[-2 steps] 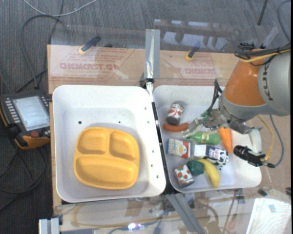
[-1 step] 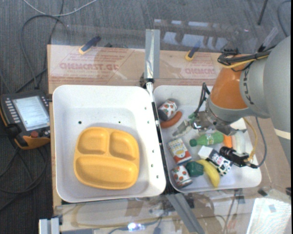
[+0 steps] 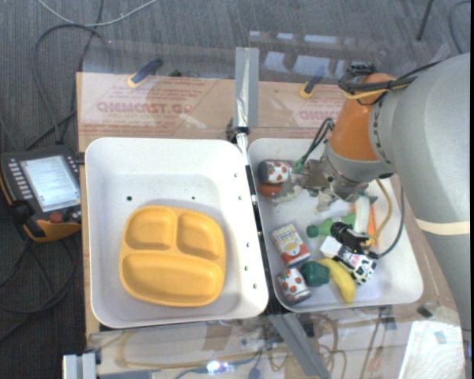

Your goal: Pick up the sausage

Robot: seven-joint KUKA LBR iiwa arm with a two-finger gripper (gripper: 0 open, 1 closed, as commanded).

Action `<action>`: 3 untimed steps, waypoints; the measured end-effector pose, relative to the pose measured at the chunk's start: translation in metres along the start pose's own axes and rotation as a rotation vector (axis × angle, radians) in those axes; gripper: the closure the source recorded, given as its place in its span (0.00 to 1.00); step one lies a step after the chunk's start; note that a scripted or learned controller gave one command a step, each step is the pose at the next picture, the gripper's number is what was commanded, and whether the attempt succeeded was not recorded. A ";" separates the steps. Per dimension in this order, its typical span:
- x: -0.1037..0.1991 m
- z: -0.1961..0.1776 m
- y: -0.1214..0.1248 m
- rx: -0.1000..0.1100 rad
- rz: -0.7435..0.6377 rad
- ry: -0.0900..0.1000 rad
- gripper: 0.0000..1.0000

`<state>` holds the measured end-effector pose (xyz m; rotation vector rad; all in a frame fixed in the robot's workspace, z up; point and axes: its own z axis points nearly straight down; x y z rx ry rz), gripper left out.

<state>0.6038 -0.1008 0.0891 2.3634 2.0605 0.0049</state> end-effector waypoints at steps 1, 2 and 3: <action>-0.001 0.002 0.043 0.016 -0.043 0.003 0.00; -0.003 -0.008 0.043 0.015 -0.044 -0.005 1.00; 0.064 -0.095 0.046 0.006 -0.433 0.000 1.00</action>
